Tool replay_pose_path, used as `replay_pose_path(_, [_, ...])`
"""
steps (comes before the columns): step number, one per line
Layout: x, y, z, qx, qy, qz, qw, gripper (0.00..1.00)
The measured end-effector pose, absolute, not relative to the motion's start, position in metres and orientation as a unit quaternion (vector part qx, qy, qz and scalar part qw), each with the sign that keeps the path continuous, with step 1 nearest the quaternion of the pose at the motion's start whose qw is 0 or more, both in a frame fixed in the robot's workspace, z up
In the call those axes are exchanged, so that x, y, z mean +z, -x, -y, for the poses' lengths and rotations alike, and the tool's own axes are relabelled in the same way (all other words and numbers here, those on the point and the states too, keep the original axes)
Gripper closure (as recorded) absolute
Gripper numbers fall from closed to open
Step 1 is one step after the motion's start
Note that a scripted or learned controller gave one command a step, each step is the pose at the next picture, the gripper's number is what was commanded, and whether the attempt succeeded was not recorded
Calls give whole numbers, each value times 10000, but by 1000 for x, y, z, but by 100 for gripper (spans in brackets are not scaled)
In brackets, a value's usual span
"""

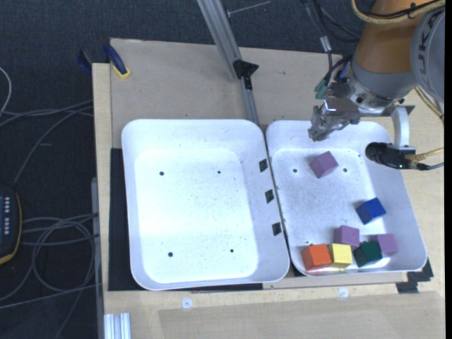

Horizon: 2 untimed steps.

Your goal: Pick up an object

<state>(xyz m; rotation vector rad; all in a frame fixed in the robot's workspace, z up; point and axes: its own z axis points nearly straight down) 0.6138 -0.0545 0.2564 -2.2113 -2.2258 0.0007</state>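
Observation:
My gripper (320,133) hangs over the far edge of the right bin (296,203), just above and slightly left of a purple block (324,164); nothing shows in its grasp. A blue block (370,210) lies by the bin's right wall. Along the near edge sit an orange block (317,256), a yellow block (342,254), a dark green block (367,253) and two smaller purple blocks (347,234), (386,243).
The left bin (134,189) adjoins the right bin, with black clips (269,195) on the shared rim. A slanted metal rail (229,44) crosses the bench behind the bins. A black fitting (385,154) on the arm overhangs the right bin's far right.

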Motion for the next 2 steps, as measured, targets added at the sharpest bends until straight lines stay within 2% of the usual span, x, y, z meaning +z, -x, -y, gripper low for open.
replay_pose_path(2, [232, -647, -49, -12, 7047, 7095, 2, 100])
